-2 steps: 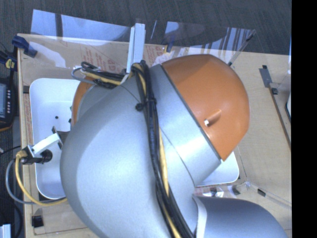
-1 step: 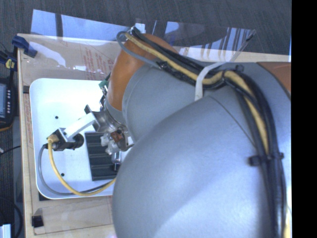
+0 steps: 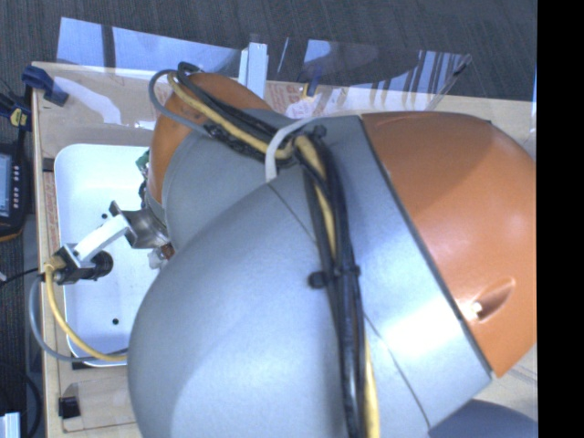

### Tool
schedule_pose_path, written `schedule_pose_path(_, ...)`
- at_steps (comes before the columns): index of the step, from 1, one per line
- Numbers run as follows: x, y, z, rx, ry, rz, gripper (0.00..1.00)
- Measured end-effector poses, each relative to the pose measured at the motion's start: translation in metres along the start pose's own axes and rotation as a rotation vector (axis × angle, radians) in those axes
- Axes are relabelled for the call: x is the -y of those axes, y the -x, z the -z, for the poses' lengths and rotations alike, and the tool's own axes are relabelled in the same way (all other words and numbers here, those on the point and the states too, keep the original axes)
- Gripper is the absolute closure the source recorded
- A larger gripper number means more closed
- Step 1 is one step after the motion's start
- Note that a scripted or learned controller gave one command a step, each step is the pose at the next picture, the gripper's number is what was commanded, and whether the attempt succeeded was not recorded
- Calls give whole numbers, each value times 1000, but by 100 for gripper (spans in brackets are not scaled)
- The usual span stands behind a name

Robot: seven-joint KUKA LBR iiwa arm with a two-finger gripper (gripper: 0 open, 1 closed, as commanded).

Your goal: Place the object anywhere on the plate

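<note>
The grey and orange arm [image 3: 347,245] reaches in from the right and covers most of the bench. Its wrist hangs over the left white bin [image 3: 82,172]. Under the wrist, the gripper [image 3: 146,234] shows as a metal bracket at the arm's left edge, with a white bar [image 3: 96,240] and a black fitting [image 3: 91,267] sticking out to the left. A small green bit [image 3: 143,161] peeks out beside the orange band, and a small reddish bit [image 3: 161,254] shows just under the bracket. What either one is cannot be made out.
A yellow hose [image 3: 57,322] loops over the left bin's front rim. Black and yellow cables [image 3: 274,144] run along the arm. A blue clamp [image 3: 41,85] sits at the bench's far left corner. Clear panels [image 3: 383,67] stand along the back edge.
</note>
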State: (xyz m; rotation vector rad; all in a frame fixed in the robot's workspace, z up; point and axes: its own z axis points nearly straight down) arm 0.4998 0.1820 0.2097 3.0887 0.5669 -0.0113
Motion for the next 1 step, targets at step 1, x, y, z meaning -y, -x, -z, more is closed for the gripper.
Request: schedule_pose_path(1,29,16,-32,0,-4,431,100)
